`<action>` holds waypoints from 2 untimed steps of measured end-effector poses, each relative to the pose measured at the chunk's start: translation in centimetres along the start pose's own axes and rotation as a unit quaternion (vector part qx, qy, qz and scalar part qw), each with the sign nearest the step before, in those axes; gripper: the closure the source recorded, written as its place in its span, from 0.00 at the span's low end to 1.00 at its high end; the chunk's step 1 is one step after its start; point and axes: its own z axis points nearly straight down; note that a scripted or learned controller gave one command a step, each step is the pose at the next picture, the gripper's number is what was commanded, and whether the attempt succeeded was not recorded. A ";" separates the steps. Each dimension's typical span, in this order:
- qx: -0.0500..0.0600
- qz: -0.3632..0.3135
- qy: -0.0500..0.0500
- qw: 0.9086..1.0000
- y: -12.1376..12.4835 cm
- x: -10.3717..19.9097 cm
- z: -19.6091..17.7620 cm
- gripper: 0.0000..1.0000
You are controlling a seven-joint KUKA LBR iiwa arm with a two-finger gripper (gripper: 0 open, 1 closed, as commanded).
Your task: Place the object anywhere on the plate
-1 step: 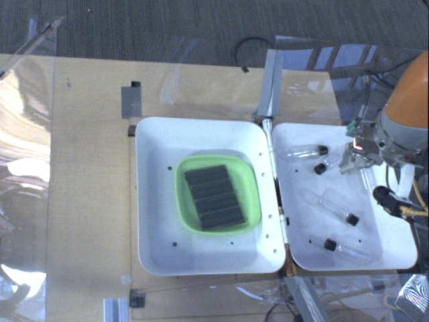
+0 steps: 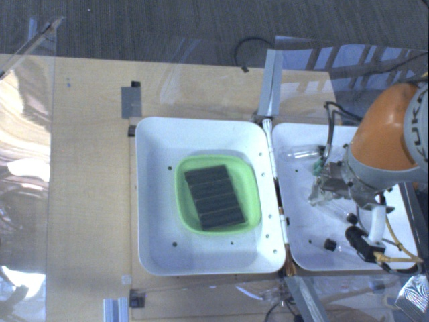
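gripper (image 2: 330, 180) sits at right of centre in the frame, low over the right bin (image 2: 301, 247), hidden for the most part under the arm's orange band (image 2: 382, 136); how it is set, wide or narrow, i cannot tell, nor whether anything is in it. something clear and glassy (image 2: 303, 154) lies on the bin floor just to its upper left, too faint to name. arm and wrist hang over that bin's middle, probably because the program works from the right side and parks there between reaches. further left, in the left bin (image 2: 151, 200), the green plate (image 2: 249, 193) rests near the centre, and the dark ribbed object (image 2: 214, 196) lies flat on it, slightly slanted, well inside the rim. judged from that, the placing looks already met: the object is borne wholly by the plate, with the arm away from it.
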 end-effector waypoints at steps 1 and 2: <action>0.000 0.000 0.000 1.000 0.0 0.0 0.0 0.00; -0.002 -0.020 -0.001 1.000 1.0 -9.2 -1.9 0.00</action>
